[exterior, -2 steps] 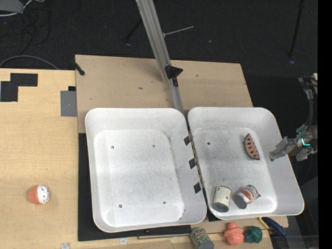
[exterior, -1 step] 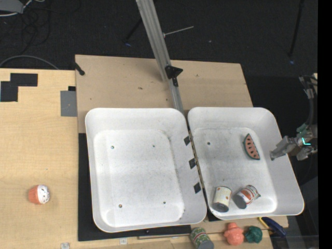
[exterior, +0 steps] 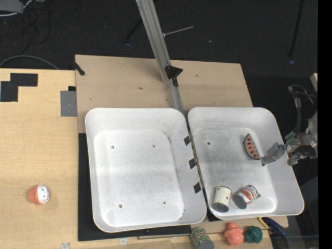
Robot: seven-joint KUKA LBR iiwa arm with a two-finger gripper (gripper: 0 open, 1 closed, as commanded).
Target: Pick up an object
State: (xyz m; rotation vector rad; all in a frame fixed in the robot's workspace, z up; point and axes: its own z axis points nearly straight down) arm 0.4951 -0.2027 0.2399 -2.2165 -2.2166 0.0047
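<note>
Hand (exterior: 282,156) beside watermelon slice (exterior: 251,146) in right bin (exterior: 280,123).

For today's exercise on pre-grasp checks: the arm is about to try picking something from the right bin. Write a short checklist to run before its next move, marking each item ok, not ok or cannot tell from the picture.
1. Pickable things lie in the right bin: ok. A watermelon slice, a white cup and a red-and-white can.
2. Gripper is near a target: ok. It sits at the bin's right rim, just right of the slice.
3. Nothing held already: ok. Nothing shows between the fingers.
4. Fingers open enough for the slice: cannot tell.
5. Slice stands apart from other things: ok. Cup and can lie well away at the near wall.
6. Cup and can separable: cannot tell. They lie close together.
</note>
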